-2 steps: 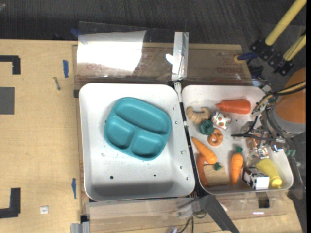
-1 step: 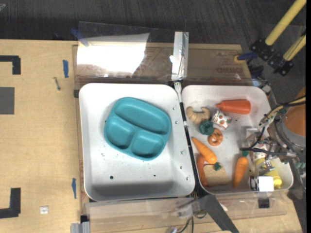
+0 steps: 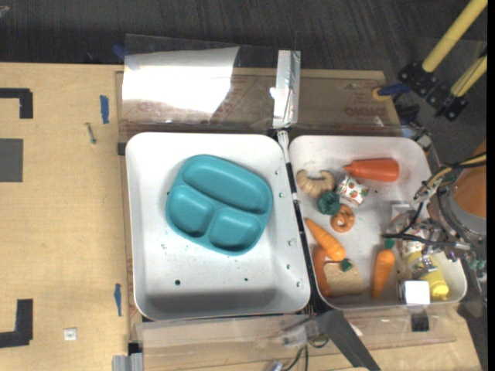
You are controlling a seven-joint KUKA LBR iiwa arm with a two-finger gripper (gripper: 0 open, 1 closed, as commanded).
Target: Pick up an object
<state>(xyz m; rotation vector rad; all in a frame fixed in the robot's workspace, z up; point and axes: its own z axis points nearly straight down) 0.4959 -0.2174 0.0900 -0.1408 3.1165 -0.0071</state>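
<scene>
Several small toys crowd the right bin [image 3: 418,151], likely tipped in loosely as picking targets: a carrot [image 3: 382,272] nearest the front, another carrot [image 3: 327,239] mid-bin, a red one [image 3: 373,169] at the back. The gripper [image 3: 421,246] hangs low over the bin's right side beside the front carrot, probably lining up a grab; I cannot tell its opening. The left bin [image 3: 147,207] carries a teal tray [image 3: 220,202].

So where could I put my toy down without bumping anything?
In the left bin, there is a bare white strip between the teal divided plate and the near rim. Its far corners beside the plate are bare too. The right bin is crowded: carrots, a long orange vegetable and other small toys, with the gripper at its right side.
</scene>
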